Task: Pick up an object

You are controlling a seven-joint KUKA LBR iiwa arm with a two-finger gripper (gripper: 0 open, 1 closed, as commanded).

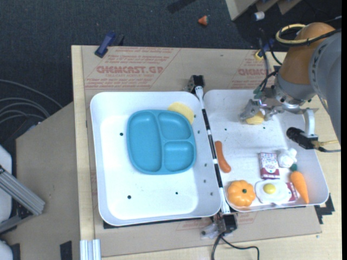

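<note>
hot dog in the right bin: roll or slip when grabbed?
The hot dog is long and round, so it probably rolls if nudged sideways. It looks smooth and glossy, so it may slip. It lies against the bin wall, which likely crowds one finger.

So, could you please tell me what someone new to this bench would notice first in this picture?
Probably the blue divided plate in the middle of the left bin, with a yellow item tucked at its far corner. Next, the toy food crowded in the right bin's near corner: a small pumpkin, a fried egg and a carrot. The gripper is down at a small yellow piece at that bin's far end.
</note>
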